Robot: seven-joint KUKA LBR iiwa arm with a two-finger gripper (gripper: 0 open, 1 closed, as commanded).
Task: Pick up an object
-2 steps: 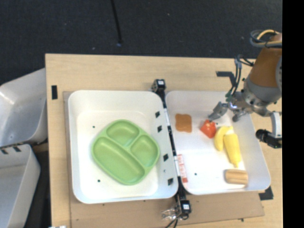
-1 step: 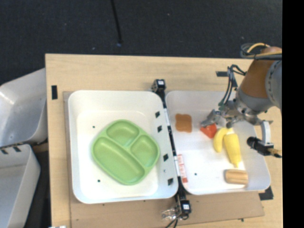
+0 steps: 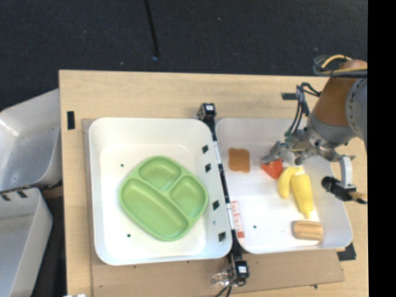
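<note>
Camera view: nothing has been lifted yet, by the look of things. Every item lies on a bin floor, so the pick itself is left to do, and the arm [image 3: 337, 107] seems to be at the approach or grasp stage.

On the surface [image 3: 124, 94] stand two bins. Left bin [image 3: 102, 240] holds a green tray [image 3: 163, 197] with three compartments, lying flat near its middle. Right bin [image 3: 260, 240] holds the loose items. A brown block [image 3: 239, 160] lies at about 10 o'clock from that bin's middle, well apart from the others. A red piece [image 3: 272, 168] sits at about 1 o'clock, with a banana [image 3: 285, 182] just beside it on its right, and a yellow item [image 3: 302, 193] touching or nearly touching the banana. A tan cylinder [image 3: 308, 230] lies at about 5 o'clock, near the bin's front wall.

Claw [image 3: 278, 156] hangs low at the upper right of the right bin, just over the red piece and the top of the banana. Its grey parts reach down toward the red piece from 1 o'clock, and may touch it, though contact is too small to settle. Whether it is spread or closed I cannot tell; nothing is plainly seen gripped in it. Judging by position, the red piece is the likeliest target, and the crowding by the banana could spoil a clean grasp.
</note>
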